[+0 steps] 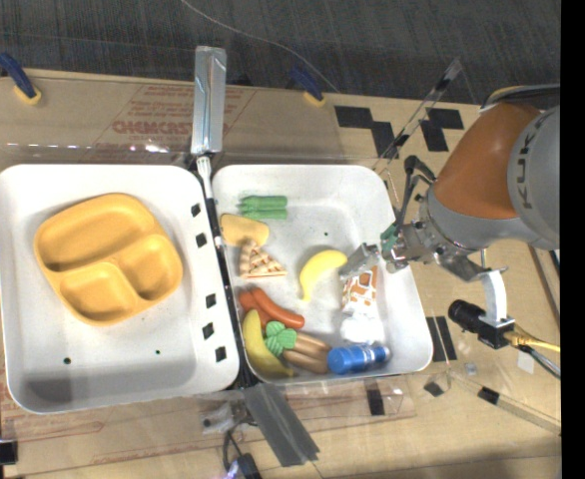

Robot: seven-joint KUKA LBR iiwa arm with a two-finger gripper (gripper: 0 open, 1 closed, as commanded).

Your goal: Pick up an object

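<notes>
1. Over the right bin, near its right wall, the gripper hangs low above the toys.
2. I cannot tell if the jaws are open or closed, because they are small and partly hidden by the arm.
3. Nothing can be seen between the jaws, so I judge no toy is picked up yet. The grab and the lift are both left to do.
4. Right under the jaws sits the giraffe toy. It looks like the closest thing to pick.
5. The giraffe toy is long from top to bottom in the view. One end points up at the jaws and the other points down at the blue bottle.
6. Just to the left of the jaws lies a yellow banana, curved, leaning a little.
7. Further left of the jaws are a waffle slice and green beans.
8. Far to the left of the jaws, in the left bin, rests a yellow tray.
</notes>
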